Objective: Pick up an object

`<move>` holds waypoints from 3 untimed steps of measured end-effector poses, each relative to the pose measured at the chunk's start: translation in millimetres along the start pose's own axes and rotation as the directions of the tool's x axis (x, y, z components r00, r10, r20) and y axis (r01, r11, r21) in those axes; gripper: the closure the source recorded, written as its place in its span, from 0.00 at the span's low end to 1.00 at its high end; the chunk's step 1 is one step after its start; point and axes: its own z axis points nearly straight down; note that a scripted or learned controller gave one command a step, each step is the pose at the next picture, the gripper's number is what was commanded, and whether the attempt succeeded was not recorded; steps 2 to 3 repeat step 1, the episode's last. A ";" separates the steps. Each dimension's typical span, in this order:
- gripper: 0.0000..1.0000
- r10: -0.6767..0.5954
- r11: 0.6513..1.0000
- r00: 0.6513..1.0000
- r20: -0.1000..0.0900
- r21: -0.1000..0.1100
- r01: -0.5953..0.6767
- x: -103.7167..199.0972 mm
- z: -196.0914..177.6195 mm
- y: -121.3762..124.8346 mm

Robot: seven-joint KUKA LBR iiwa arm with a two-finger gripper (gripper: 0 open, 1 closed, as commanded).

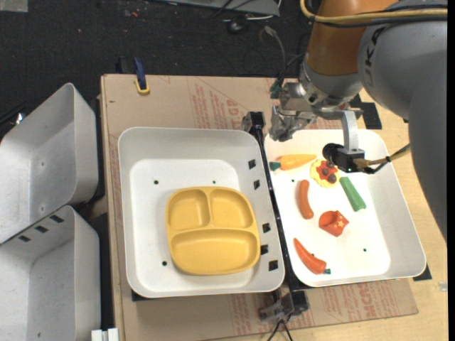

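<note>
I hover my gripper (288,128) over the right bin's (398,212) far-left corner, not yet descending; I cannot tell how it is set. Nearest prize: the toy carrot (295,162), just below, needing a short drop.

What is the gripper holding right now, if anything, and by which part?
Nothing that can be seen. The gripper hovers over the far edge of the right bin, just above the carrot, with no object between its fingers.

two white bins (135,212), one yellow divided plate (212,229), six toy food pieces (334,222)
</note>
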 end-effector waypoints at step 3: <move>1.00 0.001 1.000 1.000 0.000 -0.001 -0.001 43.0 7.3 3.0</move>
